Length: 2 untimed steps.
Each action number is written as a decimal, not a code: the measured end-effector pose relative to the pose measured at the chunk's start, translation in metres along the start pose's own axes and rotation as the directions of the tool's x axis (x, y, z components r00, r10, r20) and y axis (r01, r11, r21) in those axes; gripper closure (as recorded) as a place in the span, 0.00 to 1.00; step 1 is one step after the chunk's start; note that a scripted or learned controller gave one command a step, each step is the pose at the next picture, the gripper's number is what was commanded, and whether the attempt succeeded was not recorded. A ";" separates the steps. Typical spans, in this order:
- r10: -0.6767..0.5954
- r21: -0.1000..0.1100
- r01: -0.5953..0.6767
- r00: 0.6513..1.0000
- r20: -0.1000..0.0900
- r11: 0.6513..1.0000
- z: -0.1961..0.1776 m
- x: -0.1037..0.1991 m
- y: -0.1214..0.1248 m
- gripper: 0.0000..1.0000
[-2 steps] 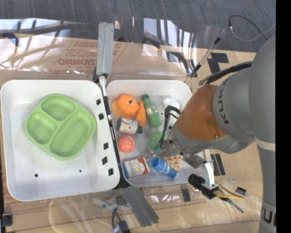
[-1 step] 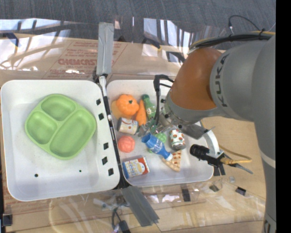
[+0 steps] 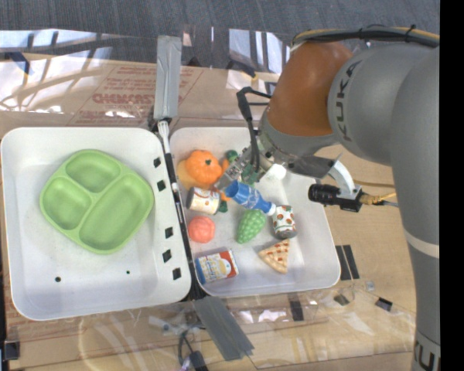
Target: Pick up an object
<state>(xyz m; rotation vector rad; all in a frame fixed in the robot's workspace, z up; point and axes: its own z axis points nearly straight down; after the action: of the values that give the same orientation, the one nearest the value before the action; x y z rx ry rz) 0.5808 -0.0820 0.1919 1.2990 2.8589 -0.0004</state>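
Arm: the grey arm [image 3: 387,76] with its orange band [image 3: 313,87] comes in from the right and bends down over the right bin.
End effector: the end effector [image 3: 251,168] hangs low over the back part of the right bin [image 3: 325,246], in among the toys. I cannot tell how it is set, because the wrist hides it from the camera.
Blue bottle: a small blue bottle [image 3: 250,198] lies tilted just below the end effector, very near it. I cannot tell if they touch.
Orange pumpkin: a round orange pumpkin toy [image 3: 201,168] sits just to the left of the end effector, near the wall between the bins.
White thing: a small white thing [image 3: 274,174] lies just to the right of the end effector.
Other toys: a little can [image 3: 204,201] lies below the pumpkin. A pink ball [image 3: 202,229] is below that. A green bumpy fruit [image 3: 251,226] and a small brown and white jar [image 3: 283,221] lie under the blue bottle. A pizza slice [image 3: 276,256] and a small box [image 3: 216,267] lie nearest the front edge.
Left bin: the left bin [image 3: 31,284] holds a green plate [image 3: 97,201] with three parts.
Worktop: both bins sit side by side on a brown worktop [image 3: 100,91].
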 end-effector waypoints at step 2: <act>0.010 0.001 -0.010 1.000 -0.001 1.000 0.000 -0.024 0.046 0.00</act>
<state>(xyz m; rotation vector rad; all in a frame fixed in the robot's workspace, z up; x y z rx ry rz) 0.6313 -0.0701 0.1918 1.3137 2.8541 -0.0012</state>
